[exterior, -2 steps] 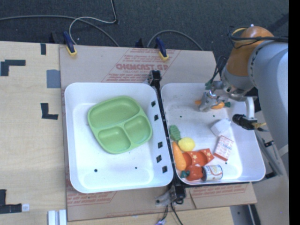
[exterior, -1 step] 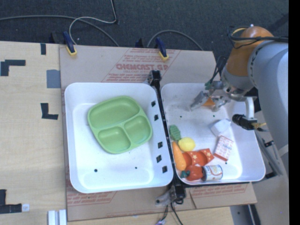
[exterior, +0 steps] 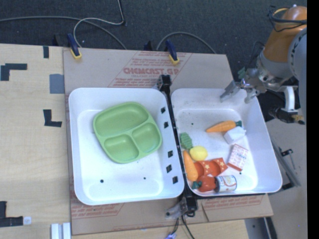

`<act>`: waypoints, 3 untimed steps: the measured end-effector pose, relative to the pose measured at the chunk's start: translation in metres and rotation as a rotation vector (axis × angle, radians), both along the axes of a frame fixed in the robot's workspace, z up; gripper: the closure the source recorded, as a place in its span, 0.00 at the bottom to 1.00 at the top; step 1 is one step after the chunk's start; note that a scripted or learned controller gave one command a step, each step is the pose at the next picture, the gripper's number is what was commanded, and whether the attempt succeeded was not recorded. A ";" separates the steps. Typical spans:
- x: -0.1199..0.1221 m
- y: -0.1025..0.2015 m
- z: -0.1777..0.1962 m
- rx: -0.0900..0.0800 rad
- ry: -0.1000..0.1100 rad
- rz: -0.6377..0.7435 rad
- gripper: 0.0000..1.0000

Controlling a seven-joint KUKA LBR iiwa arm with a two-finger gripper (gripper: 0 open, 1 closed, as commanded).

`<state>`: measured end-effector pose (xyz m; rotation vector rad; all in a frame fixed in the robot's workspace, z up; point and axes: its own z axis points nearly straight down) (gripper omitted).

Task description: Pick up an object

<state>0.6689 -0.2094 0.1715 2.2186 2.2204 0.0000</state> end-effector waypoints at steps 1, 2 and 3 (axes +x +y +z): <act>-0.043 0.014 -0.085 0.001 0.001 0.001 0.00; -0.042 0.014 -0.075 -0.002 -0.003 0.002 1.00; 0.000 0.073 -0.058 0.003 0.002 0.002 1.00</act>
